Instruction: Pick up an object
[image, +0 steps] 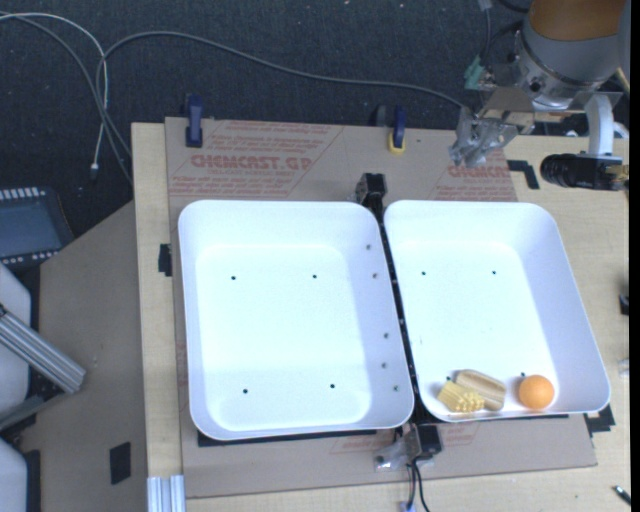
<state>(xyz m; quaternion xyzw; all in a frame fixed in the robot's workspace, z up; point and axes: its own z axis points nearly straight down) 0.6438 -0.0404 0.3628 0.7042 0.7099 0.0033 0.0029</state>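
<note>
Two shallow white bins are sitting side by side on a cardboard-covered worktop (300, 150), seen from above at a slant. The left bin (200, 300) is lying toward the worktop's left edge, its floor showing a few small dark dots. The right bin (570, 290) is touching it along the middle and is carrying three items along its near rim: a yellow corn-shaped piece (461, 398), a tan bread-like roll (482, 383) resting just behind and against it, and an orange ball (536, 391) lying apart from both, toward the bin's near right corner. Above the worktop's far edge, beyond the right bin, the grey arm (570, 40) with its orange band is hanging with the hand (478, 148) pointing down; nothing is showing between its fingers, though how far they are parted cannot be told.
</note>
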